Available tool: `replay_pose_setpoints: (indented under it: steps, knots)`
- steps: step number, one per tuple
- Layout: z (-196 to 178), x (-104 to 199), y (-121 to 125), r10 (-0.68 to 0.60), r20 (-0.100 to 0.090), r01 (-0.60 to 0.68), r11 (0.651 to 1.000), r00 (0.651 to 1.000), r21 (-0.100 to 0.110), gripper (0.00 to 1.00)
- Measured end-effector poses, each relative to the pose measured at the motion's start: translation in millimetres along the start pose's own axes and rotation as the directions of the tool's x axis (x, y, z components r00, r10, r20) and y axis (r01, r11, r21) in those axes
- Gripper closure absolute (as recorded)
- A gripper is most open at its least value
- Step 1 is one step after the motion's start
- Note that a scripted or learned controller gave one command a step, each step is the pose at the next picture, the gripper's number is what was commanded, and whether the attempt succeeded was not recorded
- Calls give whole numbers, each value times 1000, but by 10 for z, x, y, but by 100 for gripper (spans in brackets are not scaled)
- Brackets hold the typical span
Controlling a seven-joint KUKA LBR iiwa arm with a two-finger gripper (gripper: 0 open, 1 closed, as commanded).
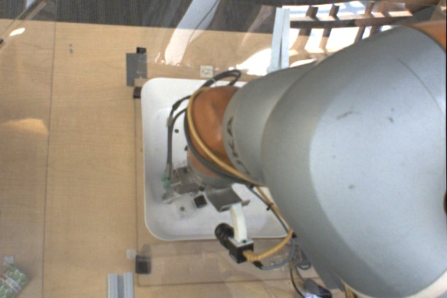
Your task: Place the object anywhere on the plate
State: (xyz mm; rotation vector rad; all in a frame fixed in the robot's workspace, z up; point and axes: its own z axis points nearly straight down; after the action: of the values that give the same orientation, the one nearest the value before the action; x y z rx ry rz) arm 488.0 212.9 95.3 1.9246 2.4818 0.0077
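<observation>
A: Object and its long axis? Plate?
B: Cannot tell; both hidden beneath the arm [335,164], which covers most of the white bin [155,150].
A: Bin contents?
B: Left strip bare white; the rest hidden.
A: Gripper?
B: Gripper [183,193] low inside the bin, near its front-left corner. Grip state and load: cannot tell.

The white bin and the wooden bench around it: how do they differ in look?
The white bin is plain glossy white with rounded corners; the wooden bench is tan and shows grain. The bin has a raised rim; the bench lies flat. The grey arm covers much of the bin, while the bench's left part is open. Both are pale and smooth.
</observation>
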Motion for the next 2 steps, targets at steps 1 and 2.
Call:
replay_pose_setpoints:
  steps: [1,2]
  knots:
    - [41,-101,9,323,-8,-323,946,946,-12,100]
    - [48,-239,-31,239,-7,-239,971,971,-11,100]
